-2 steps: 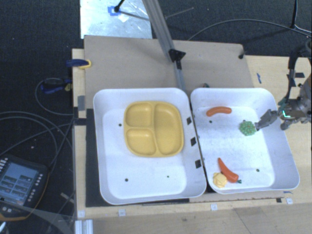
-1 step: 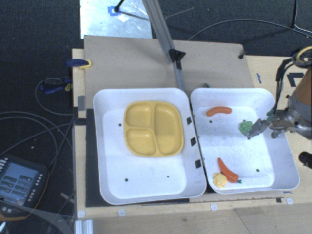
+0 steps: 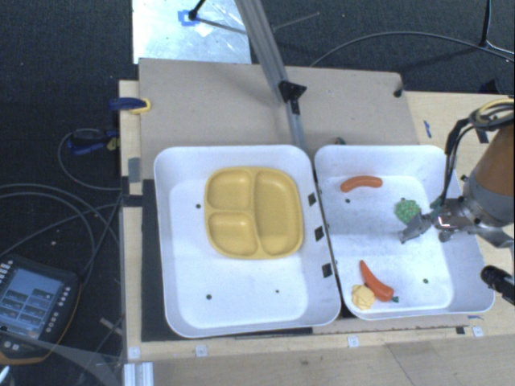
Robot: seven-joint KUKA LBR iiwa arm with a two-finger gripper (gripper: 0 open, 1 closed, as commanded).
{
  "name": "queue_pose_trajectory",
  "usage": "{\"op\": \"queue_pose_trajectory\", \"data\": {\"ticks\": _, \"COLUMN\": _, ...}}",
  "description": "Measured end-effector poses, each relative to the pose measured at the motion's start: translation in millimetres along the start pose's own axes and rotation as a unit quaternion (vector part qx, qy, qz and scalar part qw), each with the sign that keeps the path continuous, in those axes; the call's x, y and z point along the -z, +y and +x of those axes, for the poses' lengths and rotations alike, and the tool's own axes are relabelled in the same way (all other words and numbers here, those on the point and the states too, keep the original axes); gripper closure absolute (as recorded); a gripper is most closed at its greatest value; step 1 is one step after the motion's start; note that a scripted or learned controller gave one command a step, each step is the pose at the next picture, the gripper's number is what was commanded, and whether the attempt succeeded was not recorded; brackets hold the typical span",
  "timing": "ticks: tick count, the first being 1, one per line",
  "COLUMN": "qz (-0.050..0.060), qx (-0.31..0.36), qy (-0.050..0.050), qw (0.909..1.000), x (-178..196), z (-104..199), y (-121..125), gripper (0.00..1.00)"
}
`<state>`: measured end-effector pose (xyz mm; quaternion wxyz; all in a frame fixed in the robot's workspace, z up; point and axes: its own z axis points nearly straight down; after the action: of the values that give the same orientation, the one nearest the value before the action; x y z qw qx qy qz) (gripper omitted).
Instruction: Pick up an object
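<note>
- Nearest the camera, at the 5 o'clock corner of the right bin (image 3: 463, 296): a carrot (image 3: 376, 281) lies slantwise, its lower end touching a small yellow lump (image 3: 363, 297), possibly toy food; too small to name.
- Mid-depth, right bin: the gripper (image 3: 422, 228) hangs over the bin floor, reached in from 3 o'clock. One dark finger tip (image 3: 409, 233) points toward 8 o'clock. Whether the pincer is spread or pressed together: cannot tell, the second finger blurs into the wrist. Nothing visible between the fingers.
- Just at 11 o'clock of the gripper: a green broccoli piece (image 3: 407, 210), close beside the finger but apparently apart from it.
- Mid-depth, left bin (image 3: 181, 240): a yellow divided plate (image 3: 253, 212) with three compartments, well apart from the arm.
- Farther back, right bin near 11 o'clock: a sausage (image 3: 360, 183) lying crosswise, alone.
- Beyond the bins: brown board, and a grey pole (image 3: 265, 43) slanting up toward 12 o'clock.
- Step in hand (judgement): approach, no grasp made. Broccoli looks the likely target, being the nearest item.
- Next move calls for (judgement): shift toward 11 o'clock to centre over the broccoli, fingers apart, descend, then close. Risk: its lumpy, rounded shape may roll or get nudged aside by a finger.
</note>
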<state>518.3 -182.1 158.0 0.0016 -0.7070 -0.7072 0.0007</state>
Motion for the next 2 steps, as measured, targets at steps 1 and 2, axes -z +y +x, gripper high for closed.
{"op": "queue_pose_trajectory", "data": {"ticks": 1, "qz": 0.001, "qx": 0.0, "qy": 0.0, "qw": 1.0, "x": -53.6, "z": -2.2, "y": -10.6, "gripper": 0.0}}
{"op": "queue_pose_trajectory", "data": {"ticks": 2, "qz": -0.004, "qx": 0.0, "qy": -0.001, "qw": 1.0, "x": -39.7, "z": -2.5, "y": -7.9, "gripper": 1.0}}
